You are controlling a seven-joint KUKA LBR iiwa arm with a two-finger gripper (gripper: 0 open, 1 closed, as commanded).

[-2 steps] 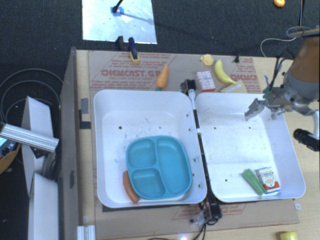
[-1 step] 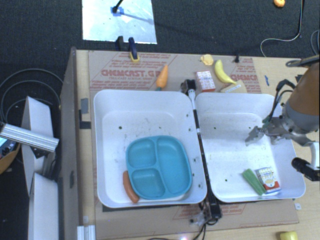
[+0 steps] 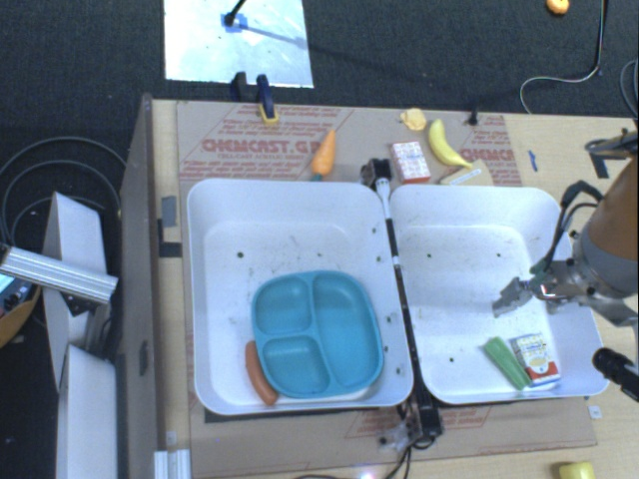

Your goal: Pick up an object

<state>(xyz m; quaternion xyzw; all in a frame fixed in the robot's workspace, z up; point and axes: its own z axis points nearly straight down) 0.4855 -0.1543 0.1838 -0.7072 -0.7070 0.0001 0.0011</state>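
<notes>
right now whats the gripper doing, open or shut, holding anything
Gripper: over the right bin, nothing visibly held; open or closed cannot be told.

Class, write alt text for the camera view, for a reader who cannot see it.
A robot gripper hovers in the right bin, just above a green stick and a small carton. The left bin holds a blue divided plate with a hot dog beside it.

A robotics lab: white bins [image 3: 300,203] on a cardboard-topped bench [image 3: 260,143], loose cables [image 3: 569,73].
</notes>
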